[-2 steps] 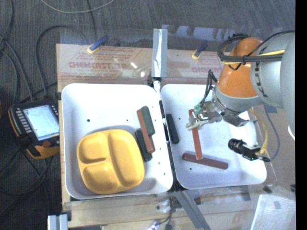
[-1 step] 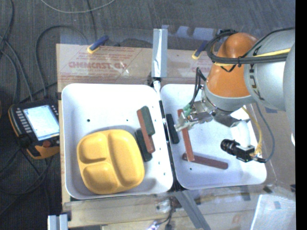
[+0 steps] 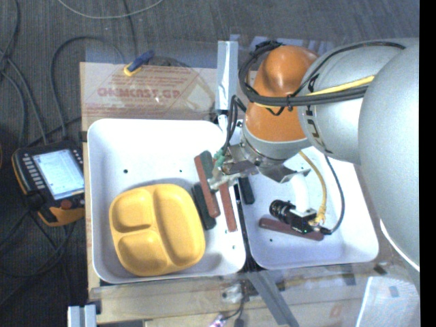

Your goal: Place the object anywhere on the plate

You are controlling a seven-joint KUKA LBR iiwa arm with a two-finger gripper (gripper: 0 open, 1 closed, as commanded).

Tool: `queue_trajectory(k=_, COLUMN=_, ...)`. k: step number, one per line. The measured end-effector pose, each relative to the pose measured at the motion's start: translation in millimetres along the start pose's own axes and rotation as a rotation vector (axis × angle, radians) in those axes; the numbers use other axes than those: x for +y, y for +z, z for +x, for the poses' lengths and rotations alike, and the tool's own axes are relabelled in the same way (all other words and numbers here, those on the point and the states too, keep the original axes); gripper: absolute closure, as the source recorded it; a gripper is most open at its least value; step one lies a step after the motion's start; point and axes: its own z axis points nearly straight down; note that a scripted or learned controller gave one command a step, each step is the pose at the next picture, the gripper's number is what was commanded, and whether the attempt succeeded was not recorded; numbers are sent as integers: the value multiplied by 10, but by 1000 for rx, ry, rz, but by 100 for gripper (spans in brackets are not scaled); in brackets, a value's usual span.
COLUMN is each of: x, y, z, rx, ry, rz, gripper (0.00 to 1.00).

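Over the left bin (image 3: 136, 138), the claw (image 3: 219, 176) hangs by the right wall, beside the yellow plate (image 3: 158, 229); brown and dark sticks (image 3: 206, 193) cluster beneath it, perhaps the object, not on the plate; whether it is clenched I cannot tell; the wrist hides much.

Illegible red lettering on board (image 3: 146, 90)

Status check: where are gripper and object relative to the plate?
Gripper low over left white bin, beside yellow divided plate. Brown flat sticks by plate's right edge, not on it. Grasp unconfirmed.
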Motion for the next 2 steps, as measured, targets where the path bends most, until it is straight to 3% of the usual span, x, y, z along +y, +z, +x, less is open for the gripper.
queue_trajectory(k=1, x=-308, y=358, z=794, rx=0, ry=-115, rz=1, gripper=100)
queue_trajectory(k=2, x=-307, y=355, z=790, rx=0, ry=-115, rz=1, gripper=0)
